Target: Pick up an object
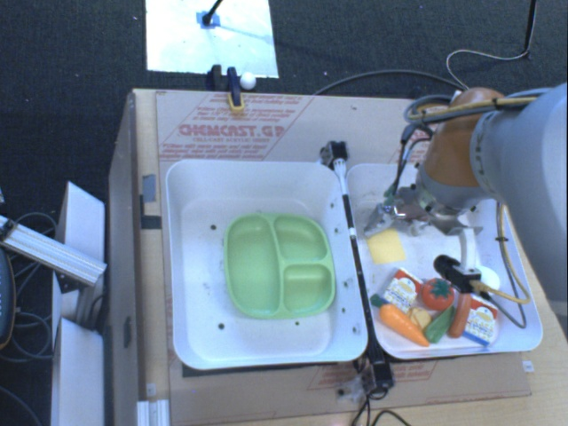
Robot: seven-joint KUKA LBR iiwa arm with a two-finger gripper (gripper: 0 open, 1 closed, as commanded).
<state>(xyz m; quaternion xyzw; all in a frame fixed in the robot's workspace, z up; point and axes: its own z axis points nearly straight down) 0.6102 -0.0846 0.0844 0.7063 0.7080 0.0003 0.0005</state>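
Camera view: yellow block (386, 248) beside end effector (389, 213).

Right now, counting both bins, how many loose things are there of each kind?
Green divided tray: 1
Yellow cheese slice: 1
Small cartons: 2
Tomato: 1
Carrot: 1
Green vegetable: 1
Sausage: 1
Total: 8

The brown bench (266, 118) bears a white bin (191, 264) beside a second bin (373, 189).
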